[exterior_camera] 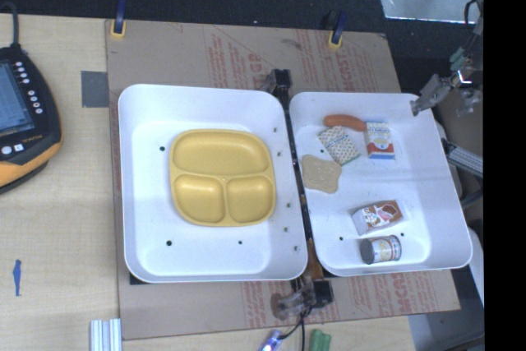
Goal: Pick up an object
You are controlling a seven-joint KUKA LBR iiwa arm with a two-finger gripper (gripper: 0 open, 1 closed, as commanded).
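Note:
The right white bin holds several small items. A reddish sausage lies at the back, with a patterned packet and a small white-and-red carton just in front of it. A tan bread slice rests near the bin's left wall. Toward the front lie a red-and-white carton and a dark can on its side. My gripper is at the view's right edge, above the bin's back right corner, apart from every item and only partly in view.
The left white bin holds a yellow divided plate. A teach pendant lies at the far left of the bench. Clamps pin the cardboard sheet under both bins. A cable fitting sits at the front between the bins.

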